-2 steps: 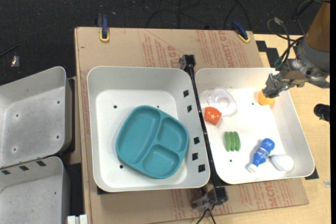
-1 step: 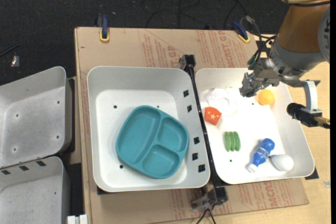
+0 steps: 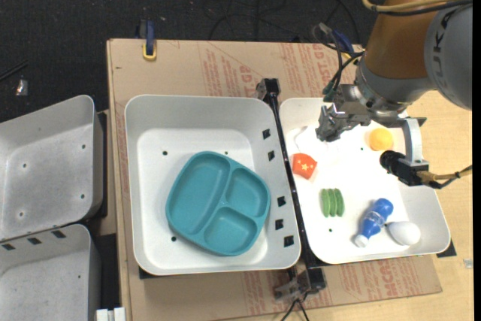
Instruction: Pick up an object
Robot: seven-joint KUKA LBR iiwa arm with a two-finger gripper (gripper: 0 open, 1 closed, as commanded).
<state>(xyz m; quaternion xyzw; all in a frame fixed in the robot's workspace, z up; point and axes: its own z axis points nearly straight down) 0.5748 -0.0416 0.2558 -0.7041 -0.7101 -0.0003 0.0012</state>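
Observation:
The right bin [image 3: 353,252] holds several small objects: a red-orange piece [image 3: 304,165] near its left wall, a green ridged piece [image 3: 332,202] in the middle, a blue and white bottle [image 3: 373,221] lying toward the front, a white egg-like object [image 3: 404,233] at the front right, and a yellow ball [image 3: 380,139] at the back right. My gripper [image 3: 329,131] hangs over the back of this bin, up and to the right of the red-orange piece and left of the yellow ball. I see nothing held between its fingers.
The left bin [image 3: 150,124] carries a teal divided plate [image 3: 218,202]. A black divider [image 3: 279,154] runs between the two bins. A black fitting [image 3: 398,165] on the arm's cable hangs over the right bin's right side. White panels [image 3: 45,162] lie at the far left.

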